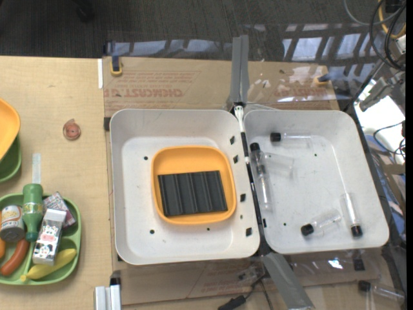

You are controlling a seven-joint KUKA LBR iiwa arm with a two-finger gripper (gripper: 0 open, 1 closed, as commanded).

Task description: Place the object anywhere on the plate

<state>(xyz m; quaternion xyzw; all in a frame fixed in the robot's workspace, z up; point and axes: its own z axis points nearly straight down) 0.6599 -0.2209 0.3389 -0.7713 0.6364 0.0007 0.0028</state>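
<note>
Left bin (122,192) carries orange plate (193,166), centred, so target sits open from above. Dark ridged block (193,193) lies flat on plate, filling most of its well; I judge this the task's object, already resting where wanted. Right bin (371,173) holds clear vials with black caps: one far (288,136), one along left wall (259,172), two near right (321,225) (350,213). State of jaws: cannot tell. Green tray of toy food (64,263) sits near left on table (51,95), apart.

Orange bowl (8,129) and green plate (9,168) cut by left edge
</note>
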